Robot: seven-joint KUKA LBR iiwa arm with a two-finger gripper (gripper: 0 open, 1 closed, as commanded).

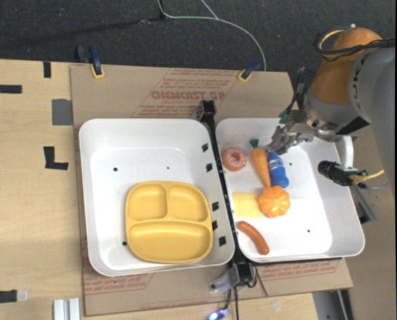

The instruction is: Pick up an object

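Note:
The right bin (322, 235) holds a pink donut (234, 159), an orange carrot (260, 166), a blue bottle (277, 171), an orange pumpkin-like toy (274, 202), a pale yellow slice (246, 205) and a red sausage (253, 237). My gripper (279, 143) hangs low over the bin's far middle, just above the top end of the blue bottle and the carrot. Nothing shows between its tips.
The left bin (105, 145) bears a yellow divided plate (168, 221). A black divider clip (207, 110) sits between the bins at the back. The arm's grey body and orange band (342, 65) stand over the right bin's far right corner.

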